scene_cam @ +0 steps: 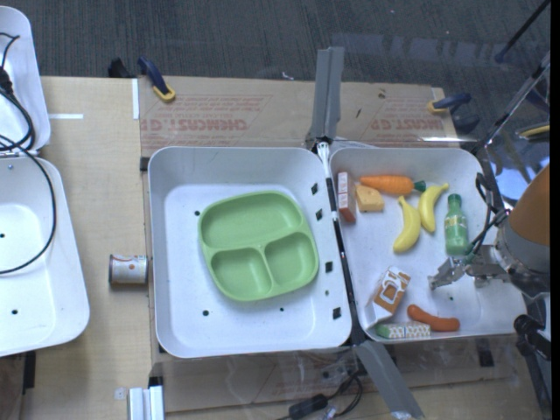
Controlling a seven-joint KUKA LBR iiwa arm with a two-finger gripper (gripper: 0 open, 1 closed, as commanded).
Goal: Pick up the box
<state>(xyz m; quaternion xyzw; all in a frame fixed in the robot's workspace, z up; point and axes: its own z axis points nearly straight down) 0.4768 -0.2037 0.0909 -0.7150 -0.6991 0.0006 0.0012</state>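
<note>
The gripper (pixel 444 276), fingers spread and holding nothing, hovers low in the right bin (pixel 490 318) just right of the box (pixel 391 290), so it should shift left, centre over the box's narrow sides, then descend and close.

A robotics lab: clamped cardboard bench (pixel 262 112), white bins (pixel 166 234), loose cables (pixel 26 129).
</note>
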